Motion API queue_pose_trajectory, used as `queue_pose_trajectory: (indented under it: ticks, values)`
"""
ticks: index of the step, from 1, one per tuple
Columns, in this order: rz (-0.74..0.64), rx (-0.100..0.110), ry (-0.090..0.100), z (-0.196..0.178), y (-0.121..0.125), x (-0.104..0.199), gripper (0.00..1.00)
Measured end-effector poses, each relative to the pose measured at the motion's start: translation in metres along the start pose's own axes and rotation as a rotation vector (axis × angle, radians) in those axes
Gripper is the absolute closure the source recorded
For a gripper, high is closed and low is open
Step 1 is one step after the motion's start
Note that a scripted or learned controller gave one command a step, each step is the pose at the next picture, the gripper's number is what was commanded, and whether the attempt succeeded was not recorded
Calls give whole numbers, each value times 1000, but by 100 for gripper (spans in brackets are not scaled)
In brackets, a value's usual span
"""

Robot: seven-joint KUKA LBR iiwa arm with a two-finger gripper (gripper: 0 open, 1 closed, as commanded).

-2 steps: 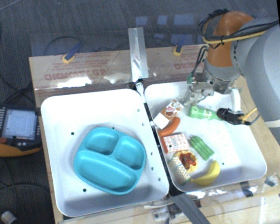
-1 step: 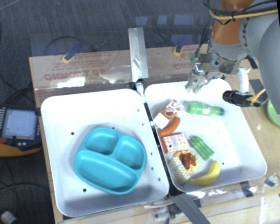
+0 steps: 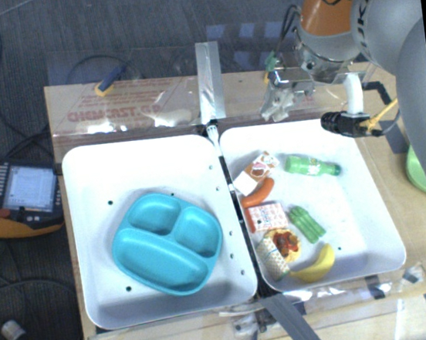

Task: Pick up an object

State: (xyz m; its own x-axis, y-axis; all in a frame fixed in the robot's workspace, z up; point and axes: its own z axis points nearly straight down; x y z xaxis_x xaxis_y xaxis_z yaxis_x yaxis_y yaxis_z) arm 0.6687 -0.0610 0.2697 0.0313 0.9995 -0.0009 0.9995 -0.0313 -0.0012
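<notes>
Your gripper (image 3: 280,100) hangs over the counter's far edge, just beyond the right bin (image 3: 373,206); can't tell how the jaws stand. Toys sit in that bin: bottle (image 3: 311,165), banana (image 3: 316,264) at its near edge.

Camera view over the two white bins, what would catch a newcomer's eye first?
The big turquoise plastic divided tray stands out most, lying alone in the left white bin. Next comes the cluster of small toy foods in the right white bin: a yellow banana near the front wall, a green plastic bottle toward the back. The grey arm's gripper hangs beyond the right bin's back edge.
</notes>
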Motion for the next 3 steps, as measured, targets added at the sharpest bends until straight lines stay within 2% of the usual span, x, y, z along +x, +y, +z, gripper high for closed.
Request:
queue_pose_trajectory:
  ticks: [1, 2, 3]
  values:
    - [123, 3, -4, 88, -23, -72, 100]
    - [123, 2, -4, 88, -23, -72, 0]
    - [247, 1, -1, 156, -15, -91, 0]
